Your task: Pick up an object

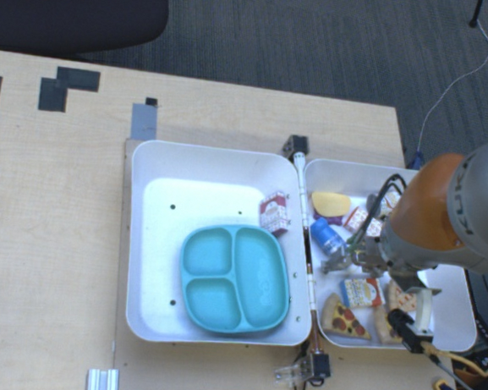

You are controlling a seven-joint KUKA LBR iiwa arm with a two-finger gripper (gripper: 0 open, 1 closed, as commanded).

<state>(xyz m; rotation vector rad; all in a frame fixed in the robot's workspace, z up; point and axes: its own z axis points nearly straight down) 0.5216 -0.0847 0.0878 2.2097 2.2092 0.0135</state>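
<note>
tool (350, 260): low inside right bin (461, 332), hangs under grey wrist with orange band; spread or pressed together cannot tell, dark hardware blurs into clutter
tool load: nothing seen pinched; no grasp claimed
arm (459, 209): enters from right, covers much of right bin's far side
step in hand: judged as descent/closing on one item in right bin, pick not yet done
nearest target: small white packet with blue-red print (359, 291), just below tool, flat on bin floor
blue item (326, 236): just left of tool and slightly up, near the divider between bins
yellow item (331, 203): above-left of tool, at bin's far corner, apart from tool
pizza slice toy (344, 317): below tool, near front wall, beside packet
left bin (152, 224): well left of tool; holds teal divided tray (235, 278) and a red-white packet (274, 212); not the likely target
desk (45, 232): bare wood left of bins
doing it well: centre over one item, not the seam between packet and pizza slice; go low enough for flat things; close fully before lifting; lift straight
risk: crowding, flat packet likely to slip; neighbours likely nudged
</note>
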